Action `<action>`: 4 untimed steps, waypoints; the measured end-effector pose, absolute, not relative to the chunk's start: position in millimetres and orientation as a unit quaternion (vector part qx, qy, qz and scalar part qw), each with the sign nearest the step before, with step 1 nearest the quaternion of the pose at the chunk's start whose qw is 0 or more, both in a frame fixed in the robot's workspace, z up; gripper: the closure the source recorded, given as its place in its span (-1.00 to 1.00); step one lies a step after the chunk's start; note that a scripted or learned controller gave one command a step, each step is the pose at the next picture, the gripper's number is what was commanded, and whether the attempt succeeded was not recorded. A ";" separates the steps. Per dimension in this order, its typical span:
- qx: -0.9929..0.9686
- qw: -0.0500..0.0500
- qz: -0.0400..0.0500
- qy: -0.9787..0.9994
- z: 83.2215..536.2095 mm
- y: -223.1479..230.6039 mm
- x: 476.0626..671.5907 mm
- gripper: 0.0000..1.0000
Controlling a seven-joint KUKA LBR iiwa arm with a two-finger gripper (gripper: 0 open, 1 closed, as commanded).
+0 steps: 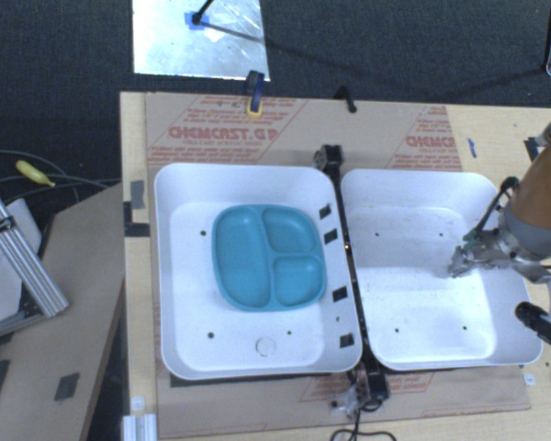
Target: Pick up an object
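The bench (211, 122) is carrying two shallow white bins side by side, joined along their inner walls by black clips (334, 237).

Nearest me, close to the front edge of the left bin (179, 338), a small white round thing (264, 345) is lying flat on the floor, hard to make out against the white. Just behind it, filling the middle of that bin, a blue divided plate (266, 255) is sitting flat, with one large compartment on its left side and two smaller ones on its right. It is lying apart from every wall of the bin.

Over in the right bin (413, 338), the arm (544, 200) is reaching in across the right wall, its orange band showing above the grey wrist. The wrist is leaning down and toward the middle of the bench, so the gripper (459, 263) is pointing at the bin floor near the right edge, about midway between the front and back walls. The fingertips are sitting very close to or on the white floor; they are looking drawn near together with nothing between them, though they are too small and blurred for me to tell their state.

At the far edge of the bench, a yellow and blue clamp (254, 95) is sitting on the brown sheet.
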State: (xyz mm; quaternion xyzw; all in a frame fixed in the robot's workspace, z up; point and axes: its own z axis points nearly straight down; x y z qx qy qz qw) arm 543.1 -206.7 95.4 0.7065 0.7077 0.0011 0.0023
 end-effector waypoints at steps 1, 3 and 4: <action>0.705 0.002 0.002 0.709 208.3 -154.7 485.9 1.00; 0.704 0.002 0.003 0.711 255.4 -27.9 488.0 1.00; 0.701 0.001 0.005 0.713 322.8 80.6 487.4 1.00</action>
